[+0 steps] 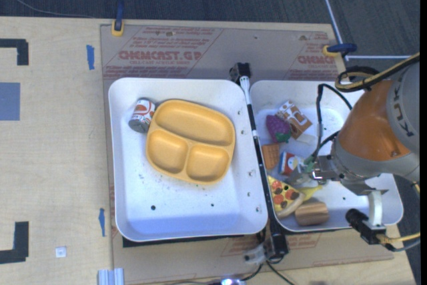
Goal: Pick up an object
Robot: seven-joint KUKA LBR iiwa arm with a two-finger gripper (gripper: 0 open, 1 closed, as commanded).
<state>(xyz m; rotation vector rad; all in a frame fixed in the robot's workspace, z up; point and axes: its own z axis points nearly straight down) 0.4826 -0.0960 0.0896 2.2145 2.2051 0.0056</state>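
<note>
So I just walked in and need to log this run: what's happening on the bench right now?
The arm is reaching into the right bin, its gripper low among a cluster of toy food: purple grapes, a pizza slice and a brown block. Nothing is visibly lifted yet. The left bin holds a yellow divided plate with a small can beside it.
</note>
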